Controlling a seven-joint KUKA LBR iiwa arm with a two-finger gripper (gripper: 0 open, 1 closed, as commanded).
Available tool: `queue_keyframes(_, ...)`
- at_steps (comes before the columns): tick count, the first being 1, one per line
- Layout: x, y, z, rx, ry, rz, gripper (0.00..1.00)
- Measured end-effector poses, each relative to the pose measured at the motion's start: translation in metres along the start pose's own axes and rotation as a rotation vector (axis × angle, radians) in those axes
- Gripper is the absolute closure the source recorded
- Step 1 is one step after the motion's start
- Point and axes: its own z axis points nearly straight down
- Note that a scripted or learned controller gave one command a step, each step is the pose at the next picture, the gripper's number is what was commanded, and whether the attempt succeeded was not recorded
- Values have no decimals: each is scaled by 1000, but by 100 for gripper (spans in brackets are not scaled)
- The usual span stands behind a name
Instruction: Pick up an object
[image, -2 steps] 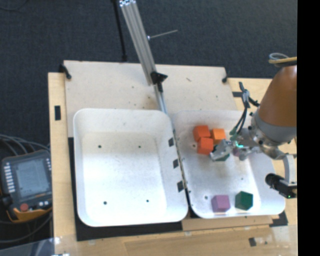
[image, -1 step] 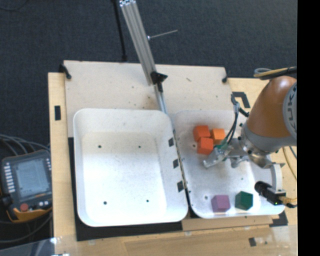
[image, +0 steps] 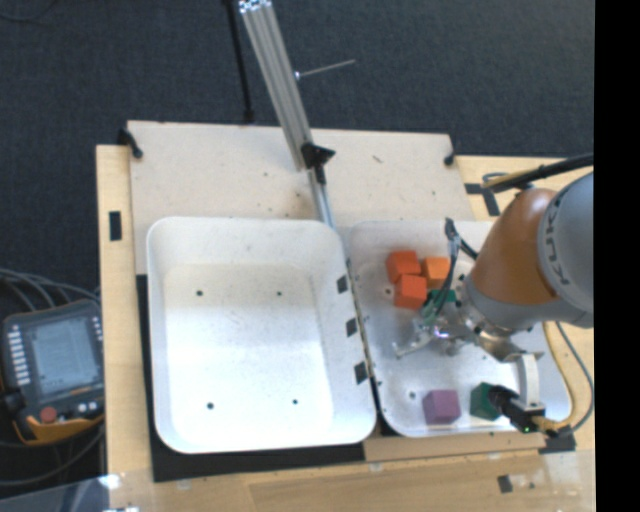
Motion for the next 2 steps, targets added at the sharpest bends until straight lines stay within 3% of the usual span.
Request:
queue_keyframes(1,-2,1,18,-8,-2,0,0)
queue_keyframes(2,-3,2,6,-12,-2,6,100)
